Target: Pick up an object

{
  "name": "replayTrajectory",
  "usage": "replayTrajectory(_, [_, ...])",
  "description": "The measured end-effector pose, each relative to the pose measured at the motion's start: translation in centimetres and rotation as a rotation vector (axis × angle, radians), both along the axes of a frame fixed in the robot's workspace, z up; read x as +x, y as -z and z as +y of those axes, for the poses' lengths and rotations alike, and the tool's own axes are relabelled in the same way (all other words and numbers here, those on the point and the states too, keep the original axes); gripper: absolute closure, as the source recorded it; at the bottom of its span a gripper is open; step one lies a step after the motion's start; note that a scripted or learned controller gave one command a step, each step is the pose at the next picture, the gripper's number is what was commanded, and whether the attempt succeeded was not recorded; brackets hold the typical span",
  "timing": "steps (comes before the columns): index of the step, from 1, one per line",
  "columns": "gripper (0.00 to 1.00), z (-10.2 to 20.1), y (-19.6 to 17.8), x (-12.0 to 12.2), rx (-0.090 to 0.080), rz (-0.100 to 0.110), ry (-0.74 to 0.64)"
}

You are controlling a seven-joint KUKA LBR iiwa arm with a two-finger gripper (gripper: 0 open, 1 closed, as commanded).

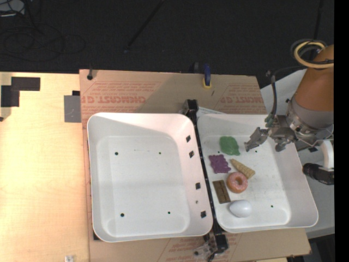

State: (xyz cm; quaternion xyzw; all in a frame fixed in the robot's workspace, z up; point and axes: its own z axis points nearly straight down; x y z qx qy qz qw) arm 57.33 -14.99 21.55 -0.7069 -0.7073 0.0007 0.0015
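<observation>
Brown cardboard covers the desk [163,89] under two white bins, and the claw [260,138] hangs over the upper part of the right bin [283,201], fingers apart and holding nothing. Below-left of it lie a green piece [229,144], purple piece [219,163], cone [242,168], doughnut [237,182], brown bar [221,191] and white egg [240,208]. Risk: these are closely packed, so a descending finger may strike a neighbour and knock the target aside.

The gripper [255,141] hangs over the right bin [289,212], near a green piece [229,144], a donut [237,182] and a cone [242,168].
</observation>
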Motion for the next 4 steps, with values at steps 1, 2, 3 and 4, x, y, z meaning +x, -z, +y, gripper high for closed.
replayTrajectory(1, [0.00, 3.8, 13.4, -2.5, 0.000, 0.001, 0.001])
replayTrajectory(2, [1.00, 3.5, 11.8, -2.4, 0.000, 0.001, 0.009])
replayTrajectory(3, [1.00, 15.2, 2.3, -4.5, 0.004, -0.006, -0.011])
replayTrajectory(4, [1.00, 18.9, -4.7, -2.5, 0.001, -0.008, -0.005])
